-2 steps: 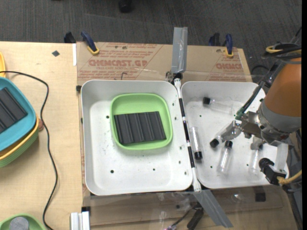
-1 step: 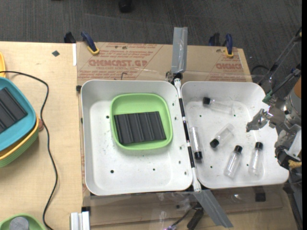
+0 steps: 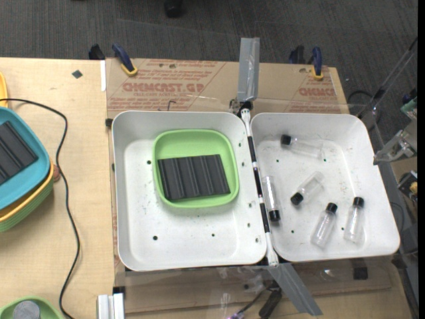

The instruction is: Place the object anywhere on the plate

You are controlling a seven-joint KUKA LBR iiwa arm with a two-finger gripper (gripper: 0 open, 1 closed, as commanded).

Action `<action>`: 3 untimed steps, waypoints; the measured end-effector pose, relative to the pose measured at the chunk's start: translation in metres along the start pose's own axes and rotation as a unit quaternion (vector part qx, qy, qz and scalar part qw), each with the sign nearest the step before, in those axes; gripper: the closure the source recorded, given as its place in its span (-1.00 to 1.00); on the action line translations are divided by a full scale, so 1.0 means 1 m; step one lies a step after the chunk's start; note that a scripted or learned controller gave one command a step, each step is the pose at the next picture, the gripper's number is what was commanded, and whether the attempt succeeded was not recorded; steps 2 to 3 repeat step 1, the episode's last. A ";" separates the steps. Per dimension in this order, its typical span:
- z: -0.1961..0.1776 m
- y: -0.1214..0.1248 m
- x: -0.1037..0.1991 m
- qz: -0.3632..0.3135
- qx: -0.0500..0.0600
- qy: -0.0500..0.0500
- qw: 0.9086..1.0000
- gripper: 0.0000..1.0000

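We see two white bins side by side on cardboard (image 3: 199, 85) laid over the bench. In the left bin (image 3: 133, 238) a green plate (image 3: 159, 148) sits toward the back edge, roughly centred left to right, and a dark ribbed pad (image 3: 194, 177) lies flat inside it. We log five clear vials with black caps in the right bin (image 3: 378, 244), none of them on the plate. Vial one (image 3: 302, 147) lies near the back edge, cap toward the left. Vial two (image 3: 269, 193) lies along the left wall, just beside the seam between the bins, cap toward the front. Vial three (image 3: 308, 187) lies tilted mid-bin, cap at its front-left end. Vial four (image 3: 324, 224) and vial five (image 3: 354, 221) lie near the front-right corner, close together but apart, caps pointing back. All the vials look separate, with none touching. Gripper state: we cannot tell. Two blue-and-yellow clamps (image 3: 123, 60) pin the cardboard at its back corners. A grey strip (image 3: 248, 72) runs up from the seam at the back. At the bench's left edge is a teal tray stack (image 3: 26, 171), and a black cable (image 3: 65, 178) trails past it toward the front.
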State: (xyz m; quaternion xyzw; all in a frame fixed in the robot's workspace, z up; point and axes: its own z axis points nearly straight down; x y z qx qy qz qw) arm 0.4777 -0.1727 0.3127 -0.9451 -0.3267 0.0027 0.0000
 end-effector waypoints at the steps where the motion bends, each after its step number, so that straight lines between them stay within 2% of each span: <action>1: -0.085 0.045 -0.011 0.118 0.000 0.000 0.993 -1.00; 3: -0.085 0.045 -0.011 0.118 0.000 0.000 0.993 -1.00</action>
